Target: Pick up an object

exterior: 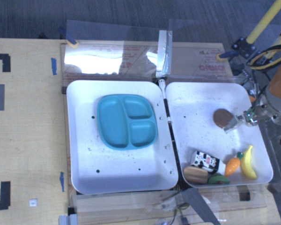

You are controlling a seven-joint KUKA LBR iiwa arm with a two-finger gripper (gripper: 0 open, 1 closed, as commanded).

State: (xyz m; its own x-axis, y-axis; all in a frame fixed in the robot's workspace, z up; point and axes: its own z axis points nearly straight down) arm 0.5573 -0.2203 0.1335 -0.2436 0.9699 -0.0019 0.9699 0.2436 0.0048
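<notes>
Nearest the lens, along the right bin's front wall and below the gripper, lie a wooden block, a black-and-white carton, a green piece, a carrot and a banana. Left of the tool, the other bin holds a blue divided plate. Both sit on a pale wooden bench over grey floor. Reaching in from the right, the arm is low, its fingers closed around a brown round object.

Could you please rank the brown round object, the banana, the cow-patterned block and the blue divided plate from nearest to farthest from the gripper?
From the gripper:
1. Brown round object, right beside it in the right bin.
2. Banana, by the right bin's near right corner.
3. Cow-patterned block, along that bin's near edge.
4. Blue divided plate, in the left bin.
</notes>
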